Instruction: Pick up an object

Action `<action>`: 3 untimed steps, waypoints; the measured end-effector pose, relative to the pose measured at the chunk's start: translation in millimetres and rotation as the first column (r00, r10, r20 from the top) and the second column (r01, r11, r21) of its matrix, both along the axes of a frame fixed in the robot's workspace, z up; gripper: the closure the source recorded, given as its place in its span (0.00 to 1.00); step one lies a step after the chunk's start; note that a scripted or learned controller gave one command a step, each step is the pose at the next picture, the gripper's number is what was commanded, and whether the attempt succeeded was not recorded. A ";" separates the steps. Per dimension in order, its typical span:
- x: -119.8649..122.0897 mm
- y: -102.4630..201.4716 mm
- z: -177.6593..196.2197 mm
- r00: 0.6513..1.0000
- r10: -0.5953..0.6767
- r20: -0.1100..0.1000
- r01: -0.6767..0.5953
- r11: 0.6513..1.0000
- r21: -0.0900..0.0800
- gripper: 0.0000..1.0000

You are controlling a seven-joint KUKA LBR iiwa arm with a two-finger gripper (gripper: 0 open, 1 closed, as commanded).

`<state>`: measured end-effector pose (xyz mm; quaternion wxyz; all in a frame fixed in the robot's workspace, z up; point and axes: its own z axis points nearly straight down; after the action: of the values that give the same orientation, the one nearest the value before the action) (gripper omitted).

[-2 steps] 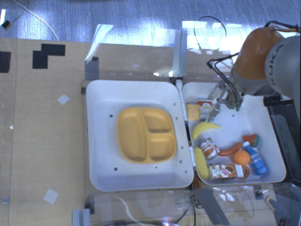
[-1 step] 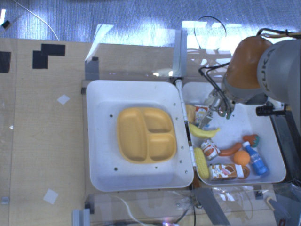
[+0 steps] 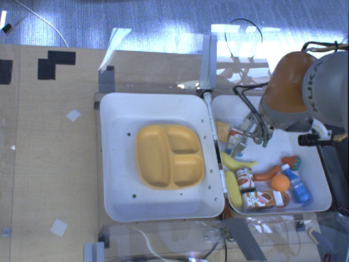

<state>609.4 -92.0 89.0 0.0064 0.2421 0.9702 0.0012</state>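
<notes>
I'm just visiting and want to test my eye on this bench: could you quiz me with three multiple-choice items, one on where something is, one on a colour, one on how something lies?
1. Where does the yellow divided tray lie?
A. in the left bin
B. in the right bin
C. on the bare bench

2. What colour is the cap of the small bottle in the right bin?
A. green
B. blue
C. black

3. How does the corn cob rest?
A. standing upright
B. on the yellow tray
C. lying flat along the right bin's left wall

Answers: 1 A, the tray sits mid-floor of the left bin. 2 B, the cap is blue. 3 C, it lies lengthwise beside the divider.
</notes>
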 end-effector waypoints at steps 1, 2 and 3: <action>51.8 -11.5 0.2 0.997 0.081 -0.018 -0.081 0.997 0.003 0.00; 49.7 -68.9 -1.0 0.999 -0.027 -0.017 0.027 1.000 0.003 0.00; 19.8 0.3 -0.8 0.986 -0.165 -0.003 0.165 0.986 0.004 0.00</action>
<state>629.2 -91.8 88.2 0.0048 0.3215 0.9469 0.0026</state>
